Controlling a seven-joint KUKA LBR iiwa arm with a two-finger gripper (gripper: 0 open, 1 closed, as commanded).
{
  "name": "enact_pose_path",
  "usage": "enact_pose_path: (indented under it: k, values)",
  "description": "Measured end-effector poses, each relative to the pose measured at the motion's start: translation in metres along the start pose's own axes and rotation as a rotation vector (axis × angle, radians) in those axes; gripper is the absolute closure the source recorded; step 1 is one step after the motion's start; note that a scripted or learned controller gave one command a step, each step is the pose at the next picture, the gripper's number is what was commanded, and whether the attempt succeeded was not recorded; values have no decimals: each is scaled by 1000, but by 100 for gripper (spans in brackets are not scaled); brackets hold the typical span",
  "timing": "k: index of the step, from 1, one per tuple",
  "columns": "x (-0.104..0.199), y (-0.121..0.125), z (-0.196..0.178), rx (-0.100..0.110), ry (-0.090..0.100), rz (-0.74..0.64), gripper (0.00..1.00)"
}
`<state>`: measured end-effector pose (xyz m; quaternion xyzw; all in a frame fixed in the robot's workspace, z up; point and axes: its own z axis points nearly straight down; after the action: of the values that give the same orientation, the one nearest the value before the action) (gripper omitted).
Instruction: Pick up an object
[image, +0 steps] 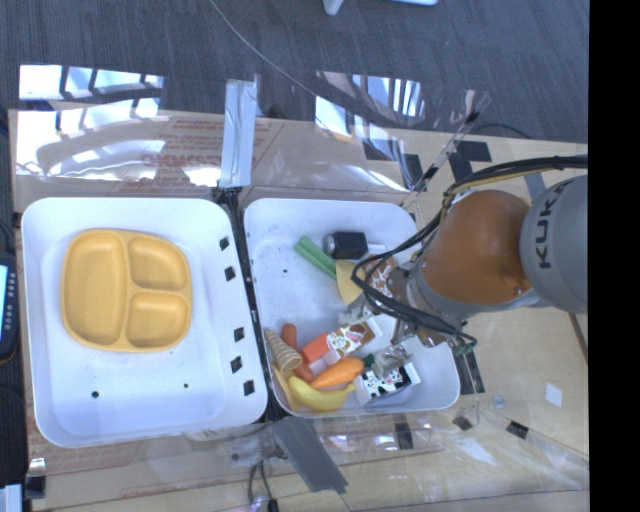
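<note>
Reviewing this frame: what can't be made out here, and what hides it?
- Gripper, camera view: the orange wrist band and cables cover it from above, so open or shut cannot be told.
- Yellow item: partly under the cables, its shape is unclear.
- Printed packet: partly under the gripper, its print too small to read.
- Small black object: too small to identify.

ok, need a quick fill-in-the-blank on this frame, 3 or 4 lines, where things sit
1. The yellow divided plate lies in the ____ bin.
2. The plate has ____ compartments.
3. The banana lies in the bin on the ____, against its near wall.
4. The carrot lies right beside the ____.

Missing words: left; three; right; banana
</note>
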<state>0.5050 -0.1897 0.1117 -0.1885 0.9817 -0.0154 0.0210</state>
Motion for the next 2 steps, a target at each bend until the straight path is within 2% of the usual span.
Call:
enact_pose_path:
  k: [1,2]
  values:
    - [-157,-23,-77,-32,31,204,0]
    - [-103,-37,25,-35,34,130,0]
